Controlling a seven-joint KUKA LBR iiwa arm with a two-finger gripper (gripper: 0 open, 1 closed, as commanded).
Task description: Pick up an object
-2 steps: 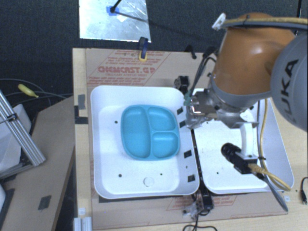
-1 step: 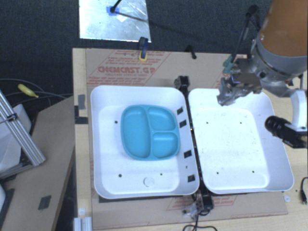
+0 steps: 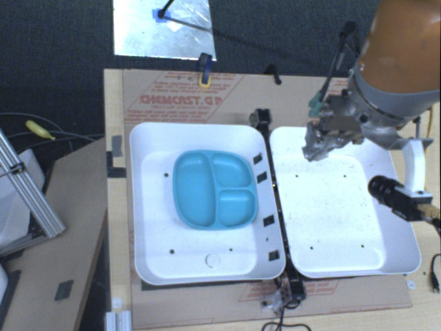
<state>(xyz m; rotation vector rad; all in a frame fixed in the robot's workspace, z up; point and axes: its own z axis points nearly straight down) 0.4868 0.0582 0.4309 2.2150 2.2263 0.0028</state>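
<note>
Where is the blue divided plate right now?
The blue divided plate lies flat near the middle of the left bin. The gripper is above the far end of the right bin, well apart from it.

Lighting is pretty even and bright, coming from overhead, with a cool bluish cast. The two shallow white plastic bins (image 3: 324,261) look nearly blown out, so their surface detail is washed away. The crinkled silver foil sheet (image 3: 164,19) at the top throws patchy glare. Shadows are soft and faint. The whole frame is low-res and slightly soft, and the big orange-banded grey arm (image 3: 403,40) looks blurry up close.
</note>
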